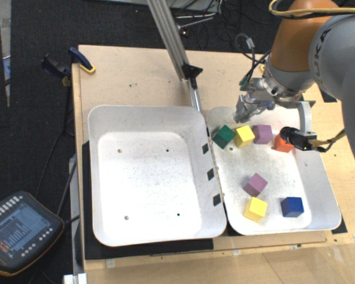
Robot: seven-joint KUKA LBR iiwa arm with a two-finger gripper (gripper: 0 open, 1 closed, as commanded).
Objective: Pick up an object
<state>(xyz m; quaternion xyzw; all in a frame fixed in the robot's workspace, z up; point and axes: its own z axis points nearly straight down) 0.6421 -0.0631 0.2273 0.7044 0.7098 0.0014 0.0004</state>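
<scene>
Two shallow white bins sit side by side on the worktop (136, 70): the left bin (106, 123) holds no blocks, and the right bin (319, 188) carries all of them. Along its far edge runs a row of four, a green block (223, 136) nearest the divide between the bins, then a yellow block (245, 135) touching it, then a purple block (262, 134) just beside that, and an orange block (283, 144) partly hidden behind a black fitting on the arm. Nearer the camera lie three more, well apart from that row: a second purple block (255, 184), a second yellow block (255, 208) just below it, and a blue block (291, 206) to its right. The grey arm (337, 46) reaches in from the right with its orange band uppermost, and the tool (246, 115) hangs over the far edge of the right bin, just above the yellow block in the row (whether it touches that block cannot be told). Nothing shows between its tips, and how far they stand apart cannot be told from this slant. A grey handheld pendant (18, 232) lies off the worktop at lower left.
</scene>
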